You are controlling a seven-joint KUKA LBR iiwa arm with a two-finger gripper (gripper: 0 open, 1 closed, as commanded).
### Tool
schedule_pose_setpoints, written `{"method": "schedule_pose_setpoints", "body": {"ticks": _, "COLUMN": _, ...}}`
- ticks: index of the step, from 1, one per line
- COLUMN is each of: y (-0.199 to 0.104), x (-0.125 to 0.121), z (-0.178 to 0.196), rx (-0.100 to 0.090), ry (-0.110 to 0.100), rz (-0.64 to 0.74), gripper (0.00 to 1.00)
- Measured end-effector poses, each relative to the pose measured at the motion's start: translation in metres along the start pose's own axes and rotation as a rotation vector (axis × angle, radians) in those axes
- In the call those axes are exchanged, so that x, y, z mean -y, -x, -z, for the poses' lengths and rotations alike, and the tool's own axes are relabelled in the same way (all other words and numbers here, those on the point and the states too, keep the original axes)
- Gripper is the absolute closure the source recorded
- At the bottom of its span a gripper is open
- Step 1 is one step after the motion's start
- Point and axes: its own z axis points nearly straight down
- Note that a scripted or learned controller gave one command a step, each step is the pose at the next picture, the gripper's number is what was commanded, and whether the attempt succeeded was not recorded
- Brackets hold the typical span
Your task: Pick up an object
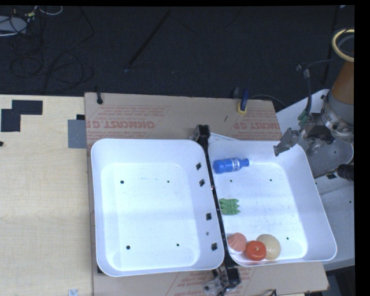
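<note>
Four small objects are seen in the right-hand white bin (300, 173), all lying to the left of and below the gripper (300, 136), which is poised over the bin's upper right rim. Whether it is open or closed cannot be told. Nearest lies the blue plastic bottle (230, 165), its long axis pointing roughly toward the gripper; the green ridged piece (229, 206) sits farther off.

Place: robotics lab
Evidence: grey robot arm (338, 124) at a counter (40, 196), two white bins (101, 151) on cardboard (173, 118), loose cables (34, 17) on dark floor (191, 46)
</note>
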Motion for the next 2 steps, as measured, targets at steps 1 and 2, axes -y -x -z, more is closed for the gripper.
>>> {"method": "schedule_pose_setpoints", "body": {"ticks": 1, "y": 0.044, "x": 0.065, "z": -0.082, "rx": -0.003, "ry": -0.012, "rz": -0.006, "gripper": 0.00}}
{"method": "schedule_pose_setpoints", "body": {"ticks": 2, "y": 0.043, "x": 0.061, "z": -0.068, "rx": -0.001, "ry": -0.003, "rz": -0.002, "gripper": 1.00}}
